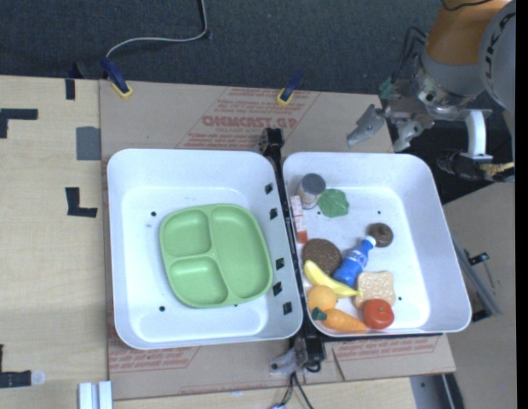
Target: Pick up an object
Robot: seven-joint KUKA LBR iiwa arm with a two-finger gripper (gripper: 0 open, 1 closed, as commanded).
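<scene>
Toys crowd the right bin point(417, 177) on a cardboard-covered bench point(247, 118); fingers point(364, 131) spread apart above.

Arm top right, gripper point(385, 133) pointing down-left, fingers point(364, 131) spread.

Lighting: bright, even, diffuse overhead | Shadows: soft, faint, under the green tray point(215, 255) toward 6 o'clock | Glare: white bins point(132, 173) near washed-out, little surface detail | Focus: fairly sharp centre; gripper point(390, 131) at 2 o'clock slightly soft | Dark: backdrop at 12 o'clock.
</scene>
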